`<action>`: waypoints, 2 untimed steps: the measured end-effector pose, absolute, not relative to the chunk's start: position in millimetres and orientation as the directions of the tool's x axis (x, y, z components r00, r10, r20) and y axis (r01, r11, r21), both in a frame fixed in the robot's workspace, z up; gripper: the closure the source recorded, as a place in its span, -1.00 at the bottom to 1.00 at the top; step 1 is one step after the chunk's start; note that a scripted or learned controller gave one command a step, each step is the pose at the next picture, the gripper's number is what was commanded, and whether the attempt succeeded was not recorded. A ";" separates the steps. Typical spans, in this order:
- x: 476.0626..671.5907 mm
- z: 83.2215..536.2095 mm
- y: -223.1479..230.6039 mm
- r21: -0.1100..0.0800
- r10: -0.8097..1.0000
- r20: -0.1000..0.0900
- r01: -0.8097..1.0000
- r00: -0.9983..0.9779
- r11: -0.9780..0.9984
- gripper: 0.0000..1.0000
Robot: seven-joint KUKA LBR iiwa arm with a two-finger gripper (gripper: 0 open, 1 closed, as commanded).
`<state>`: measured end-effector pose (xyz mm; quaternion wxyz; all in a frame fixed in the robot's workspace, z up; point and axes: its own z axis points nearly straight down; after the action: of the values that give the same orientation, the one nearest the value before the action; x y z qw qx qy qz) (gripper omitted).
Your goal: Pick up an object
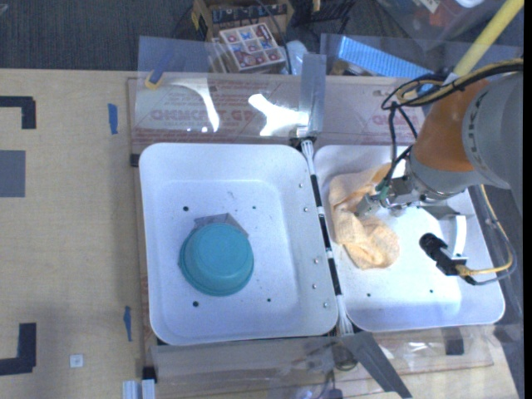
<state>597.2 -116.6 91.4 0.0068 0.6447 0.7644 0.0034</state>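
A crumpled tan cloth [363, 223] lies in the right bin [416, 306], against its left wall. My gripper [370, 205] is low over the cloth's upper part, reaching in from the right, its tips down at the fabric. A teal bowl [217, 259] sits upside down in the left bin [166, 181], towards its near left part, on a grey patch.
Between the two bins runs a raised divider [320, 223]. A clear panel [224, 110] stands behind the bins. Cardboard boxes and clutter [249, 40] lie beyond the bench. The wooden bench top [66, 248] stretches to the left.
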 end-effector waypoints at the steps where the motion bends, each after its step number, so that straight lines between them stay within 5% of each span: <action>1: 665.2 90.2 -132.3 0.001 0.890 -0.002 0.890 -0.456 0.456 -1.00; 2: 627.3 91.3 -124.4 0.010 0.888 -0.008 0.888 -0.461 0.461 -1.00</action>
<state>627.3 -124.4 91.3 0.0058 0.5193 0.8546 0.0022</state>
